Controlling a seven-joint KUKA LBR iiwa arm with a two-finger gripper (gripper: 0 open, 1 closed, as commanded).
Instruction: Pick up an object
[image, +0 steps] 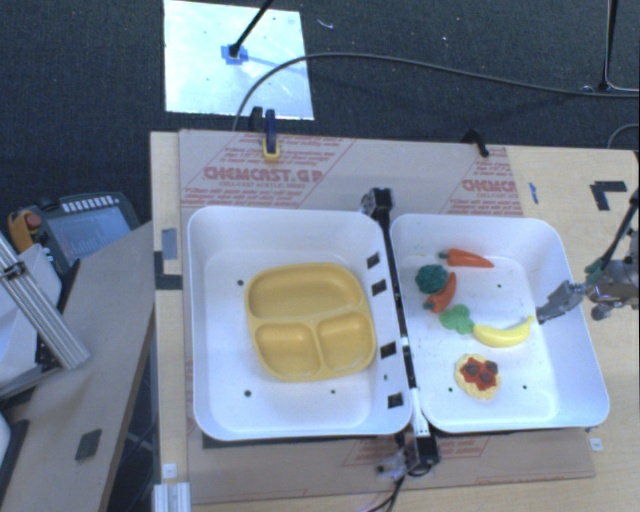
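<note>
The right bin (570, 400) holds several toy foods. An orange carrot (468, 259) lies at the back, with a dark green broccoli (431, 277) and a second orange carrot (444, 292) just in front of it. A lighter green broccoli (457, 319) touches the left end of a yellow banana (503, 333). A small yellow pizza with red toppings (479, 376) lies nearest the front. My gripper (556, 302) reaches in over the bin's right side, just right of the banana's tip and slightly above it. Nothing shows in its grasp.
The left bin (215, 250) holds a yellow three-compartment plate (305, 320). A black divider with clips (392, 310) runs between the two bins. A teach pendant (85, 228) and an aluminium rail (40, 310) sit on the side table at left.
</note>
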